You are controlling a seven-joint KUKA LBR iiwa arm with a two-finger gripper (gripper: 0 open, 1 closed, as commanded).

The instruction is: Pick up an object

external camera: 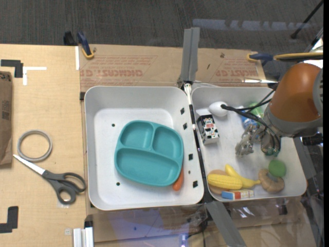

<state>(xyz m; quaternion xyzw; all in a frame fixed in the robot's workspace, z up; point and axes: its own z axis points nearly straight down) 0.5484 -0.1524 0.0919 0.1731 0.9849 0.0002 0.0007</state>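
The grey arm with its orange band (300, 94) reaches in from the right over the right-hand shallow white bin (295, 189). Its two-finger gripper (257, 140) hangs low inside that bin, with a metallic finger (245, 144) on one side and a darker one near the green ball. Whether the fingers are released or clenched cannot be told from this slant, and nothing can be seen between them.

Several things lie near the fingers. A small green ball (277, 168) sits just beside them, toward the bin's near right corner, and a tan rounded lump (271, 180) lies next to it. A yellow plastic corn cob and banana (229, 178) lie together near the front wall, with a red, white and blue tube (237, 194) just in front. A white box with black spots (208, 128) and a white rounded object (218, 108) lie farther back on the left.

The left white bin (97, 138) holds a teal divided plate (149, 153) with an orange carrot-like piece (178, 181) at its edge. On the tabletop (46, 117) lie grey-handled scissors (54, 179) and a roll of tape (34, 144).
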